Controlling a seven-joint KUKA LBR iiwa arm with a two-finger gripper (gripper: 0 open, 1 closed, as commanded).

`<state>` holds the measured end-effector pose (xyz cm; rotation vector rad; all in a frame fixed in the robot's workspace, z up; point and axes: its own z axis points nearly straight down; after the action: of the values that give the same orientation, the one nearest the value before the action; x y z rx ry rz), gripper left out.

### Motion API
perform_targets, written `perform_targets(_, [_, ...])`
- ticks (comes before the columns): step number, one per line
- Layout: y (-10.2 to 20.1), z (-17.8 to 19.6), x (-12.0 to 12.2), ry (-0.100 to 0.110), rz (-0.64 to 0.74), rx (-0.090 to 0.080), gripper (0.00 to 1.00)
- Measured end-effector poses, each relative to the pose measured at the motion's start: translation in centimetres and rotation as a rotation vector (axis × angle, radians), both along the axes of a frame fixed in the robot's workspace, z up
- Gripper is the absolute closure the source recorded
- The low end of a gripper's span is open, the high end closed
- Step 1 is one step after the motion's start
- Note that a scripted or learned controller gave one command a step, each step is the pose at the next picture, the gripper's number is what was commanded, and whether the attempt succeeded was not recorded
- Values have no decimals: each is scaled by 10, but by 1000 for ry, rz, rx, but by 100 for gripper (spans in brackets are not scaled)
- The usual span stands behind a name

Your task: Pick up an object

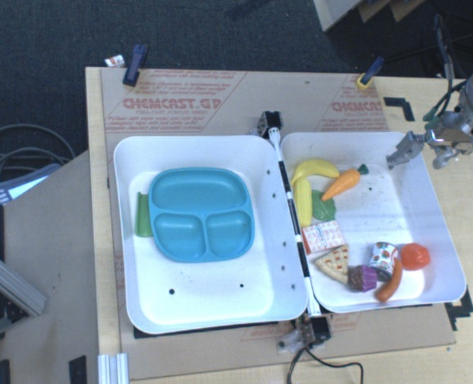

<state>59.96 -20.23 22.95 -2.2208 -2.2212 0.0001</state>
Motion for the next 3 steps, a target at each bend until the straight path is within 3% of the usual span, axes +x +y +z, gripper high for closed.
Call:
perform_targets(1, [46,-82,52,1,1,1,0])
perform_targets(2, [89,-145,17,1,0,1,0])
perform_targets(3, [102,-145,50,7,0,-2,0])
